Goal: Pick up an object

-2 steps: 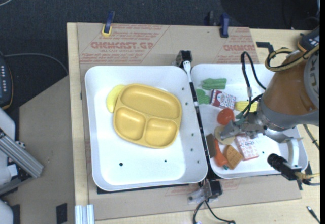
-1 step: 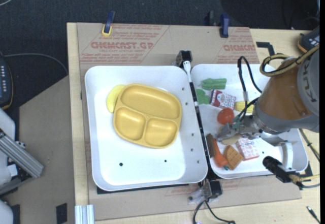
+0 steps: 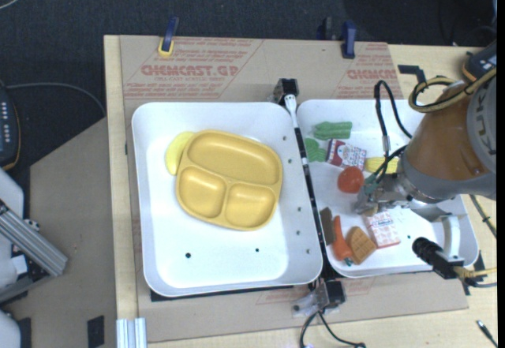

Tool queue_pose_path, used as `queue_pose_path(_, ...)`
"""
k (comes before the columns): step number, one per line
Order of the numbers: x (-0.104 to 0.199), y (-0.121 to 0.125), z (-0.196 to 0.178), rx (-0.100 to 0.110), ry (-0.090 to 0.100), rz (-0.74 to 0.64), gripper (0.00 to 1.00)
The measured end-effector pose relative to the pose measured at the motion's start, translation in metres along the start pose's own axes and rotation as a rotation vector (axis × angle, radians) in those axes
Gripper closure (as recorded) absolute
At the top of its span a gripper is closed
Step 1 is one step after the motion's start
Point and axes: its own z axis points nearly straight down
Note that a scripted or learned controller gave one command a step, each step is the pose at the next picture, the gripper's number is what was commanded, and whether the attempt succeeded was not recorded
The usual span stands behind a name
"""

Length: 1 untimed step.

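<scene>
Gripper of mine hangs low in the shallow white right bin, near the small red ball, probably to grasp; grip state I cannot tell.

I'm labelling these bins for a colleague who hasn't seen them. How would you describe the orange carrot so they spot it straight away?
Start at the right bin, the one the arm reaches into. Go to its near left corner, by the wall shared with the other bin: the carrot lies there, slanted, beside a tan cracker. It is the one long, thin orange thing; the red tomato farther back is round.
</scene>
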Motion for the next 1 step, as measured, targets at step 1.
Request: queue_pose_path(1,-0.0002,-0.0019,-0.0428,0.013,0.005,-0.003,1.0)
